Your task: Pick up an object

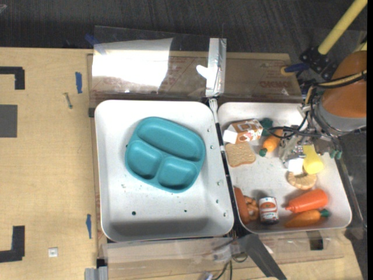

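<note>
Two white bins sit side by side on the bench. The left bin (pixel 111 209) holds a teal divided plate (pixel 165 153), its long axis running from upper left to lower right, with bare white floor around it, most of it toward the lower edge.

The right bin (pixel 344 206) is the crowded one. The arm (pixel 345 95) comes in from the upper right of the frame, orange band bright above the wrist, and the gripper (pixel 294 147) hangs low over the bin's upper right part. It is a tangle of metal and cable from here, and I cannot tell how the claw stands.

Just beside it lies a yellow piece (pixel 313 161), with a pale round slice (pixel 302 181) below that. Left of the gripper is a small orange carrot (pixel 270 143), tilted, green end toward the lower left. A slice of bread (pixel 240 154) lies near the bin's left wall under a white and orange carton (pixel 246 131). Along the lower edge, a large carrot (pixel 307 200) lies almost level, rising slightly to the right, green end apparently at the left. A second orange piece (pixel 304 217) lies right below it against the rim. A small can (pixel 268 209) stands upright, with an orange lump (pixel 246 206) beside it at the left wall.

The freest floor is the middle of this bin, between the bread and the can.
</note>
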Available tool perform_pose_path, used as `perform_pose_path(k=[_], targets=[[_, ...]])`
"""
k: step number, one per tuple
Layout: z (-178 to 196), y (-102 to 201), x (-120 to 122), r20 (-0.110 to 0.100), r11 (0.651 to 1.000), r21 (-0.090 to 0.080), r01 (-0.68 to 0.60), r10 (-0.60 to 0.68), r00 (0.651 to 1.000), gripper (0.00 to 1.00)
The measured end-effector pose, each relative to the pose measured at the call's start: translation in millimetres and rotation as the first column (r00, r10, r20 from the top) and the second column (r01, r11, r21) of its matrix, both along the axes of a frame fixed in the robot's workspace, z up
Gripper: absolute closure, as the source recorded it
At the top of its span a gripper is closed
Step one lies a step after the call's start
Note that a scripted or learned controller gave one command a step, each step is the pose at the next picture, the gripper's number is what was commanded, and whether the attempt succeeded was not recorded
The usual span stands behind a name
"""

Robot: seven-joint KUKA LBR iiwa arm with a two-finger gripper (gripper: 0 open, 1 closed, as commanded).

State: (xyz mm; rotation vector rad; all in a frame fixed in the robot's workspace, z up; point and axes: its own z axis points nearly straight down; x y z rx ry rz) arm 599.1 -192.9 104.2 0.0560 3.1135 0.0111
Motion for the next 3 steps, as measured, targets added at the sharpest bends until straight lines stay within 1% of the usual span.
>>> perform_pose_path(k=[1,2,3], targets=[[159,42,33,-0.007,0.995,-0.007,0.102,-0.102,0.995,1.0],[132,71,45,-0.024,0.992,-0.004,0.129,-0.129,0.991,1.0],[99,64,-67,-0.026,0.976,-0.006,0.217,-0.217,0.976,1.0]])
